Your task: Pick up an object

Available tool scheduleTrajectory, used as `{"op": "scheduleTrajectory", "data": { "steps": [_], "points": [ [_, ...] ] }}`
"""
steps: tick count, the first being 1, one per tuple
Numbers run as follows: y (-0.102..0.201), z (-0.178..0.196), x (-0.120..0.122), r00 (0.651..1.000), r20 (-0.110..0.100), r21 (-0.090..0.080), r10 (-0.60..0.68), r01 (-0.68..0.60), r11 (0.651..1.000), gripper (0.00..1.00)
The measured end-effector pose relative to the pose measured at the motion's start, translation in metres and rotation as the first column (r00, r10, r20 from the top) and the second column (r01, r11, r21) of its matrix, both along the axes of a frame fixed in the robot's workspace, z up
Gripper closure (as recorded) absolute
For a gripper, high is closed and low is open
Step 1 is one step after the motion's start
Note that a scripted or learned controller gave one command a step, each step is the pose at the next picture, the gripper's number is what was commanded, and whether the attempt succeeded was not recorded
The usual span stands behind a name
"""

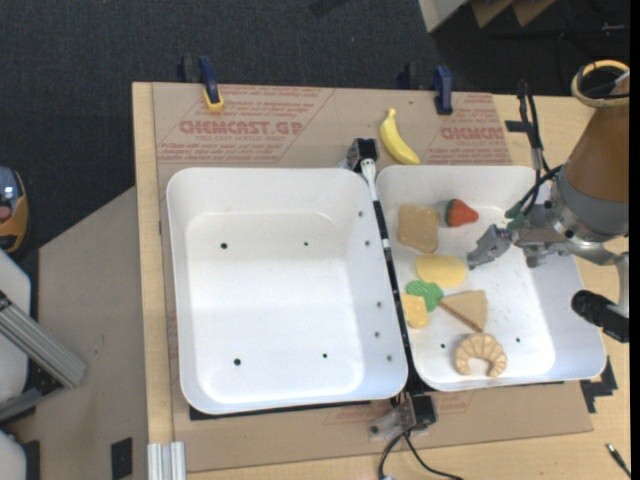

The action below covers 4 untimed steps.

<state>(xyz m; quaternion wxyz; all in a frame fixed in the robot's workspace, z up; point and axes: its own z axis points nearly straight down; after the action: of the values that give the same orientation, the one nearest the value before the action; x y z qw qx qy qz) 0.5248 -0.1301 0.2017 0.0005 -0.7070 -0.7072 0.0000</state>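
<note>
White right bin (pixel 560 353) holds the toys: a tan bread slice (pixel 419 228) and red strawberry (pixel 461 212) near its far edge; a yellow piece (pixel 441 270) mid-bin; a croissant (pixel 481 355) near its front edge; the end effector (pixel 486 249) hovers beside the yellow piece, grip state impossible to tell; a banana (pixel 398 139) lies on the tabletop (pixel 300 118) behind the bins.

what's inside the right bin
In the right bin: a bread slice, a strawberry, a yellow piece, a corn cob, a sandwich wedge and a croissant. The gripper and arm cover its right wall.
</note>
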Motion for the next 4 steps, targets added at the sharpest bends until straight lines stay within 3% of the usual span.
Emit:
{"op": "scheduleTrajectory", "data": {
  "steps": [1, 2, 3, 4],
  "points": [
    [0.035, -0.117, -0.005, 1.0, 0.014, -0.006, 0.002, -0.002, 1.0, 0.0],
    [0.034, -0.111, -0.031, 1.0, 0.023, -0.006, 0.0, 0.0, 1.0, 0.0],
    [0.033, -0.1, -0.03, 1.0, 0.026, -0.008, -0.001, 0.001, 1.0, 1.0],
    [0.033, -0.115, 0.042, 1.0, 0.006, -0.002, 0.003, -0.003, 1.0, 1.0]
  ]
}}
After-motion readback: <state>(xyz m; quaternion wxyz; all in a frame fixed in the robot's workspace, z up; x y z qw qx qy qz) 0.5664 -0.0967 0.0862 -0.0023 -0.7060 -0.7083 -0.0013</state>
